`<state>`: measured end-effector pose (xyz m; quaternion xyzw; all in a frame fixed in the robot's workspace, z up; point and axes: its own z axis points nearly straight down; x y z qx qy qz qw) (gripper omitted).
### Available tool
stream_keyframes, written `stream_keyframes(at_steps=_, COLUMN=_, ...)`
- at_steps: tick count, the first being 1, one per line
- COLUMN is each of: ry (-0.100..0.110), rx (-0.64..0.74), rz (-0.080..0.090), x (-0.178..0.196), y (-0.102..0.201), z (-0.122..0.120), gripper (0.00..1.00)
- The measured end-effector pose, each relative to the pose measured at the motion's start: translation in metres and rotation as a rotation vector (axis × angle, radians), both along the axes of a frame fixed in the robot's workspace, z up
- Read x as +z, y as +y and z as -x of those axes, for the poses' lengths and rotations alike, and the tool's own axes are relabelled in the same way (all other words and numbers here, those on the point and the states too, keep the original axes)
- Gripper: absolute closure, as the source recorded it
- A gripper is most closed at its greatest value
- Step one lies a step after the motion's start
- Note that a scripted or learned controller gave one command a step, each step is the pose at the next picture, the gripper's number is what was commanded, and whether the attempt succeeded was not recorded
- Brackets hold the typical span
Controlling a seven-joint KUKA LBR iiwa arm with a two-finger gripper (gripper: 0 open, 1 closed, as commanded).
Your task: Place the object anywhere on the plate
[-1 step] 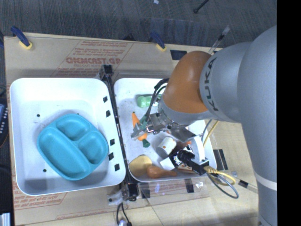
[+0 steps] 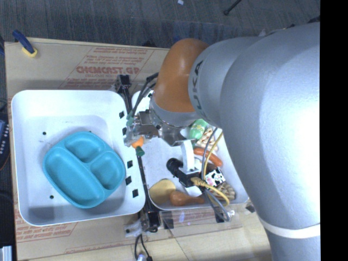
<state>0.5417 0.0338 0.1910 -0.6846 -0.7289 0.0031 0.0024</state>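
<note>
Arm over right bin [image 2: 163, 203], gripper [image 2: 136, 137] near divider, claw state impossible to tell. Small orange object [image 2: 138, 142] at its tip. Blue plate [image 2: 84, 168] in left bin bare; placing undone.

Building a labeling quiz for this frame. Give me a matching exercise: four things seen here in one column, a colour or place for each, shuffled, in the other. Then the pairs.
Things:
1. plate
2. wrist band
3. clamp
4. toy pile

Colour or place:
A. right bin, under the arm
B. orange, above the wrist
C. blue and yellow, bench's far left corner
D. turquoise, three compartments, left bin

Pairs: 1-D, 2-B, 3-C, 4-A
</note>
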Motion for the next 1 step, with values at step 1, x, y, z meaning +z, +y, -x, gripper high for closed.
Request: stream_keyframes(at_steps=1, ry=0.0, rx=-0.002, rz=0.0, x=0.0, y=-0.0008, z=0.0001, gripper=0.0)
